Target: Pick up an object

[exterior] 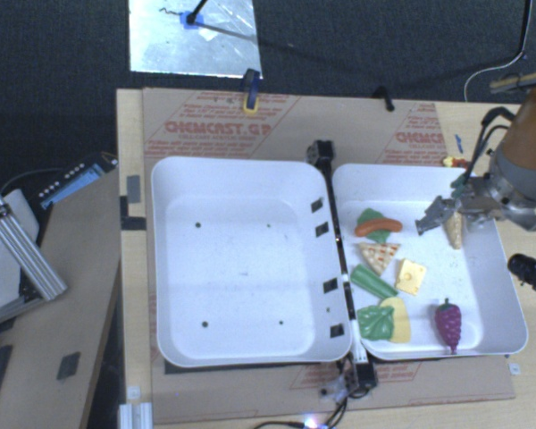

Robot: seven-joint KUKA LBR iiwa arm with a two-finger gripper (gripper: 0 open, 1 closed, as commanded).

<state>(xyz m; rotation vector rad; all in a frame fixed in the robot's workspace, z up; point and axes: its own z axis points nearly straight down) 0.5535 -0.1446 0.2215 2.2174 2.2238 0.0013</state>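
My gripper [452, 221] hangs low over the back right part of the right bin [511, 300], and its fingers [431, 215] stand spread, so it is open. A small beige wedge-shaped food piece [453, 232] lies on the bin floor in the gap between them, not squeezed. To the left lie a green and orange vegetable [378, 224], a pizza slice [380, 256], a yellow cheese block [411, 276] and a green cucumber [371, 281]. A green leaf with a yellow piece [384, 321] and purple grapes [448, 323] sit near the front wall.
The left bin [241, 257] adjoins the right one along a black-clipped divider [338, 248]. Both bins rest on a cardboard sheet [214, 123]. A yellow clamp [251, 92] sits at the back, and a metal frame [18, 248] stands far left.
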